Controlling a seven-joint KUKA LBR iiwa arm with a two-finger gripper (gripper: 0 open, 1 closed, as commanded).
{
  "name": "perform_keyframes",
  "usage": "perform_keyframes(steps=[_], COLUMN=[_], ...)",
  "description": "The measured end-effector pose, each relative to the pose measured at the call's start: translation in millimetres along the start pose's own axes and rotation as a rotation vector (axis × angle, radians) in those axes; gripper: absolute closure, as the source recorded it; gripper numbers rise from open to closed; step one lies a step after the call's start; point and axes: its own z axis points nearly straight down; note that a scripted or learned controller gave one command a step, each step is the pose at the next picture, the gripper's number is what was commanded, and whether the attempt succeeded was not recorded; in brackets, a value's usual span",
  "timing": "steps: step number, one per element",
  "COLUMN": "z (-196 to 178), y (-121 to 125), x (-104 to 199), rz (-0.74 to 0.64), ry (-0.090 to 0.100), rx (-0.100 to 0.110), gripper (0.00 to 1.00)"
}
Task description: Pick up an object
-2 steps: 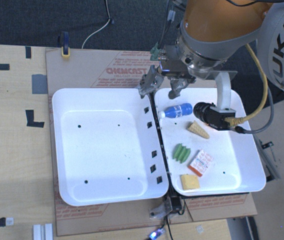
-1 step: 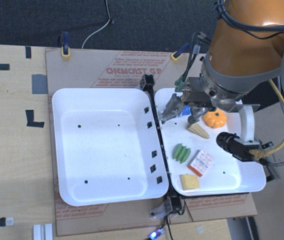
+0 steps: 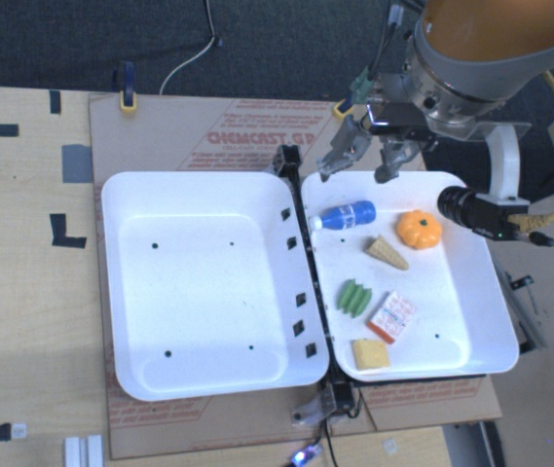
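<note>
Spread apart, the jaws of the gripper (image 3: 357, 164) pinch nothing; one finger (image 3: 336, 161) hangs over the top edge of the right bin (image 3: 481, 290) near the divider, the other (image 3: 387, 168) a little to its right, with open space between them. The grey arm (image 3: 471, 66) with its orange band fills the upper right of the frame.

Just below the fingers, in the upper left part of the right bin, lies a small blue and white bottle (image 3: 346, 216) on its side. To its right, near the bin's upper right, sits an orange pumpkin (image 3: 419, 230). Between and slightly below them lies a tan wedge (image 3: 387, 252). Lower, toward the middle of the bin, is a green bundle (image 3: 354, 298), and just to its right a red and white packet (image 3: 392, 317). A yellowish block (image 3: 371, 354) rests near the bottom edge.

The left bin (image 3: 121, 261) takes up the centre and left of the frame, touching the right bin along a black-clipped seam. Both sit on a cardboard sheet (image 3: 247, 134) over a wooden bench (image 3: 23, 261).
</note>
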Motion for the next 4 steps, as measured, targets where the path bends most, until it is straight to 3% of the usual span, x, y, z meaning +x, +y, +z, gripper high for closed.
perform_keyframes(steps=[1, 2, 3, 4], z=[95, 73, 126, 176], y=[-36, 24, -13, 27], x=[-65, -57, -100, -42], rz=[0.011, 0.001, 0.008, -0.002], ry=[-0.003, -0.003, -0.002, 0.0], rx=[0.02, 0.004, 0.015, 0.012], gripper=[1.0, 1.0, 1.0, 1.0])
